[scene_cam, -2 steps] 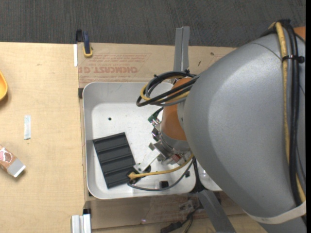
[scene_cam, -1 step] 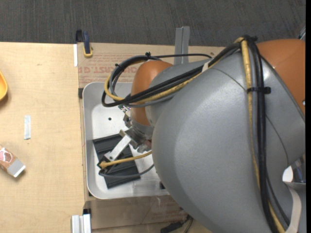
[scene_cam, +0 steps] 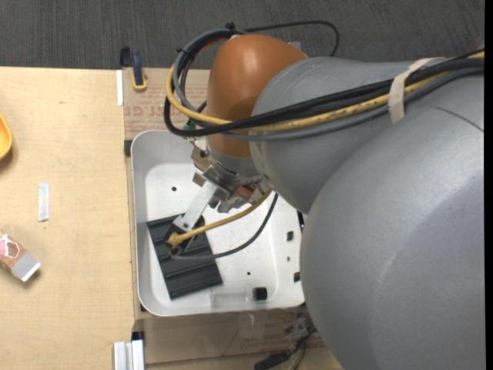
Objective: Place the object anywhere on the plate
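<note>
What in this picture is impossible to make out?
Camera view:
White bin: its right part is covered by the grey arm.
Orange thing on the bench: cut off by the left edge.
Red-and-white thing: also cut by the left edge.
Small black thing in the bin: too small to identify.

Fairly bright, even light from overhead is falling across the scene, leaving the wooden table (scene_cam: 69, 129) flat and almost shadowless. The grey arm (scene_cam: 385, 206) is casting a soft shadow into the right side of the white bin (scene_cam: 142, 206), and a mild sheen is showing on its orange band (scene_cam: 239, 75). The arm, close to the lens, is looking slightly soft.
</note>
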Motion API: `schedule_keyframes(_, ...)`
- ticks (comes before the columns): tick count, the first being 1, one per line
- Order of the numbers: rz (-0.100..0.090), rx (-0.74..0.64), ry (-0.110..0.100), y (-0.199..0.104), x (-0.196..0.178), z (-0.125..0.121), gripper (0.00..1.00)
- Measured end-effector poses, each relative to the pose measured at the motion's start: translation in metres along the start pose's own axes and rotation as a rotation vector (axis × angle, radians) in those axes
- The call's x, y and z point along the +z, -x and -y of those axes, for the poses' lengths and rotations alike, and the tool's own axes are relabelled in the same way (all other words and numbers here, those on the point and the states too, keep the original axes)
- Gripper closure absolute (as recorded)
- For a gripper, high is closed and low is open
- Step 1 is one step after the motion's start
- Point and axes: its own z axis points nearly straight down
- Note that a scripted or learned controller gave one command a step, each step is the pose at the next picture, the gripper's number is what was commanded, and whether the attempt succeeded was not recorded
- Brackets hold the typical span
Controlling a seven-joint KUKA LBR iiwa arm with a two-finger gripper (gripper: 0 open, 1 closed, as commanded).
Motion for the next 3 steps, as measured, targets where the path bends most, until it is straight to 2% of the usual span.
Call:
schedule_keyframes(1,0.001,-0.059,-0.002,0.027,0.125,0.032,1.00)
schedule_keyframes(2,0.000,-0.130,-0.004,0.103,0.148,-0.029,1.00)
schedule_keyframes(3,0.000,-0.068,-0.001,0.026,0.116,0.033,1.00)
